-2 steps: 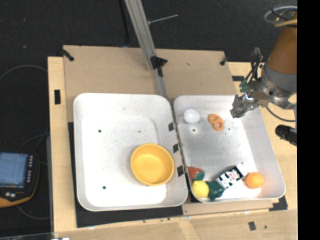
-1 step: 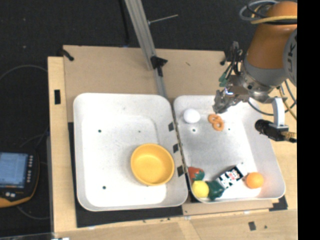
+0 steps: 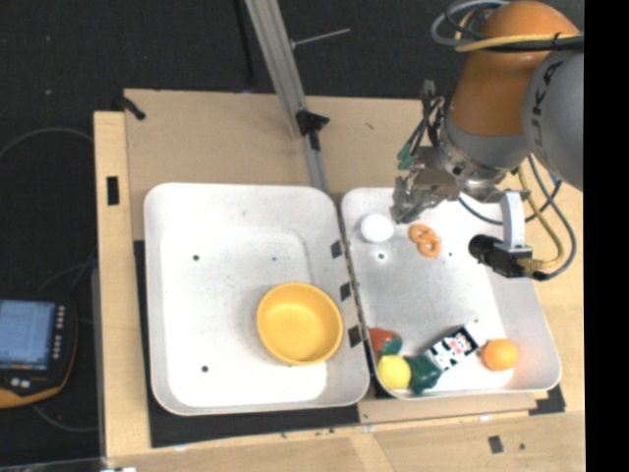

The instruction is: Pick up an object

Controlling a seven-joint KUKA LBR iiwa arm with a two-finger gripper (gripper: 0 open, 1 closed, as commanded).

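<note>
Bench, two white bins | gripper (image 3: 411, 205) over right bin (image 3: 447, 283) far edge, grip state can't tell | white ball (image 3: 375, 228), orange pretzel piece (image 3: 425, 240) just beside | risk: you clip ball, it rolls away; rim blocks descent.

Two white bins (image 3: 177, 293) side by side on a tan bench (image 3: 197, 136), slanted metal pole (image 3: 280, 57) rising behind the bins, handheld screen pendant (image 3: 34, 347) left of the bench, dark floor around.
</note>
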